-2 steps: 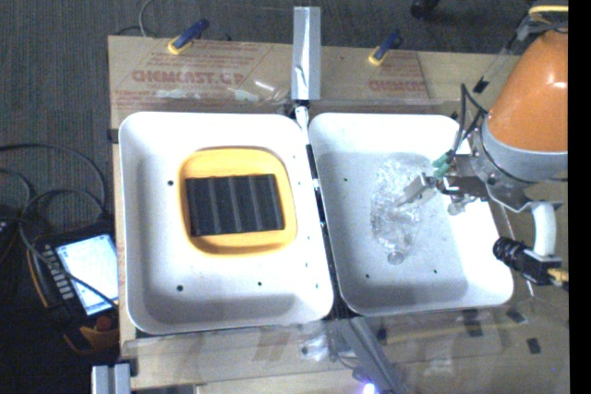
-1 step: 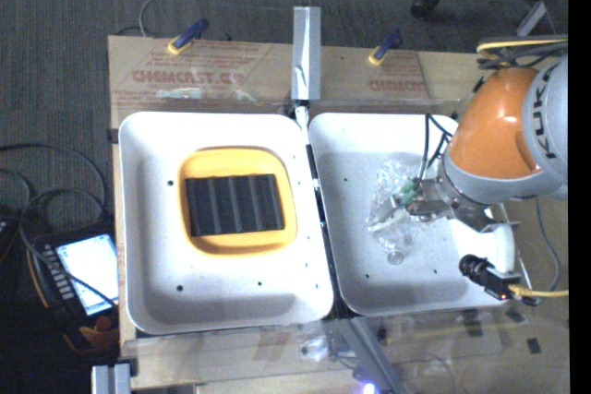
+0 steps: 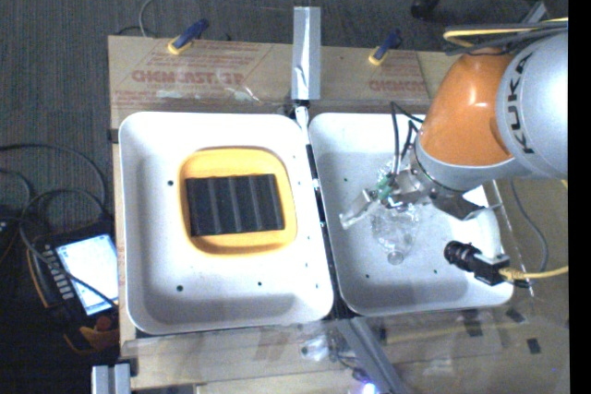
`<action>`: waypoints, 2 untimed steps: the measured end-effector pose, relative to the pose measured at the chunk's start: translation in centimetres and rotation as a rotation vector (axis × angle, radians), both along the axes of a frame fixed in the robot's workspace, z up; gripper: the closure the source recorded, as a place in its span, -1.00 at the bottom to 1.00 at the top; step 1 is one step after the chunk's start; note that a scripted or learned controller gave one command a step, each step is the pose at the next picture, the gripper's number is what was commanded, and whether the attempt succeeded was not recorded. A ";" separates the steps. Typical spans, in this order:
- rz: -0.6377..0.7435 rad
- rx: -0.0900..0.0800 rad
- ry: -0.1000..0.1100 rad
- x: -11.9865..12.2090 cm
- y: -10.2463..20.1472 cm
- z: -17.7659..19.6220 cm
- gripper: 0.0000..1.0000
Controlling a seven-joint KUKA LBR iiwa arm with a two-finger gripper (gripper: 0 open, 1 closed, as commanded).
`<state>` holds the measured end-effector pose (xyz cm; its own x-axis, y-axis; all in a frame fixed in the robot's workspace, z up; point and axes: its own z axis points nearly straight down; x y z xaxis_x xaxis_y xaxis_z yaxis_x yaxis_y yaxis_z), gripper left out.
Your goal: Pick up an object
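Two white bins share the bench; the gripper (image 3: 399, 194) hangs in the right bin (image 3: 355, 277), its grip impossible to judge. Just below lies a clear plastic object (image 3: 395, 235) (light, slick, probably crushable), best pinched across its narrow middle.

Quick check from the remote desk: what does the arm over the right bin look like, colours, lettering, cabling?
The arm is silver-grey with a rounded orange band and black KUKA lettering on the grey shell. Thin dark cables run down near the wrist.

Arm (image 3: 489, 120) low, hand (image 3: 395, 198) seemingly downward
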<state>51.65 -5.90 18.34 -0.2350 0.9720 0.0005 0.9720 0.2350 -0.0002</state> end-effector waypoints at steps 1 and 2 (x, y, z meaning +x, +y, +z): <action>0.012 0.000 0.001 3.0 -3.2 0.0 -1.00; -0.061 0.000 0.002 5.3 0.4 0.0 -1.00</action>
<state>56.97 -5.46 18.31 -0.1753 0.9845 0.0012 0.9845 0.1753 -0.0021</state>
